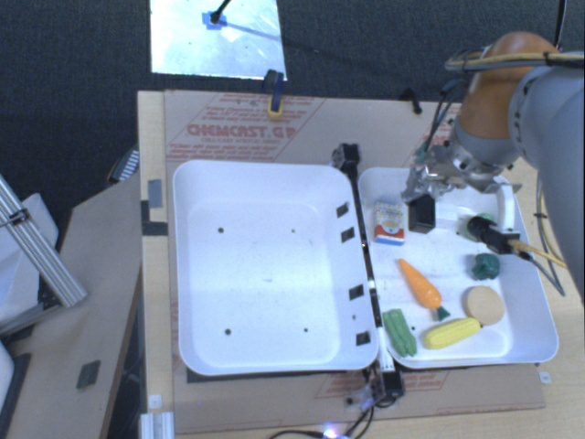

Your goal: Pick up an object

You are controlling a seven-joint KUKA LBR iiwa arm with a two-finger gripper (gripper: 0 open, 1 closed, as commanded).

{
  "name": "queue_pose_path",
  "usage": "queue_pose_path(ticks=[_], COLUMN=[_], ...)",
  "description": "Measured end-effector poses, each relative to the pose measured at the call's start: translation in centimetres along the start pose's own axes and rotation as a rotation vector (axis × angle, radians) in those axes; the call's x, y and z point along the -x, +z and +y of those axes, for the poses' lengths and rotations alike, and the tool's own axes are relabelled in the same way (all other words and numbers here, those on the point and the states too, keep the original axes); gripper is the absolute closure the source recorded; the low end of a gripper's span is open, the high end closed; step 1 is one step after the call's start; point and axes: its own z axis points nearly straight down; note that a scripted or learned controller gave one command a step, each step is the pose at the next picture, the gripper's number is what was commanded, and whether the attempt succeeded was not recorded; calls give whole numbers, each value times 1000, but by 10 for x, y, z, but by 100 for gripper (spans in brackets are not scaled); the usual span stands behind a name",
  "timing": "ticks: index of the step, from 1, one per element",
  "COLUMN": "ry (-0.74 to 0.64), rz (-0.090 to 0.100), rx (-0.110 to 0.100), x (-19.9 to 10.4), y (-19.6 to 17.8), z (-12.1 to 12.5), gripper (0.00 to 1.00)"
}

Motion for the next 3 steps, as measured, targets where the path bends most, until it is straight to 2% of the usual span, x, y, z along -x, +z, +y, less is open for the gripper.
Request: queue_pose_path(ticks=[1,2,3], ry=[2,-3,4], rz=[1,2,-1], rx=[-5,-2,1], x=[-26,-70,-38], y=[-33,-32,-32], z=[-49,-40,4], gripper=[100,100,100])
